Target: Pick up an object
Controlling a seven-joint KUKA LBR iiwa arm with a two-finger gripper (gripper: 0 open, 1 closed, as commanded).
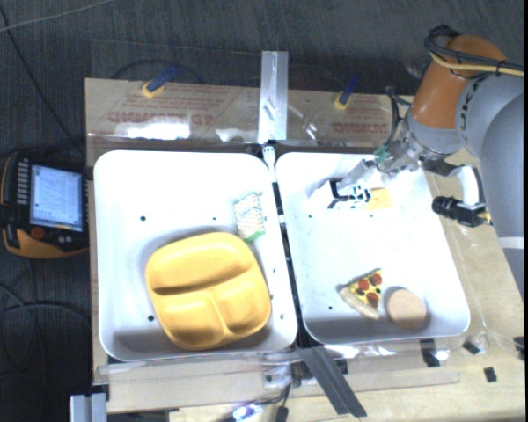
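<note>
My gripper (345,192) is low over the upper middle of the right bin (440,236), reaching in from the orange-banded wrist (440,95) at the upper right. A small flat yellow piece (380,200) lies on the bin floor right beside it. A toy pizza slice (363,292) and a round tan disc (405,306) lie together near the right bin's front edge, well clear of the gripper. In the left bin (132,192) a yellow divided tray (209,288) fills the front half, with a small green-and-white packet (249,214) behind it near the divider.
The rim between the two bins (280,236) runs front to back just left of the gripper. A handheld pendant with a lit screen (46,202) lies off the bench at far left. A clear panel with clamps (202,112) stands behind the bins.
</note>
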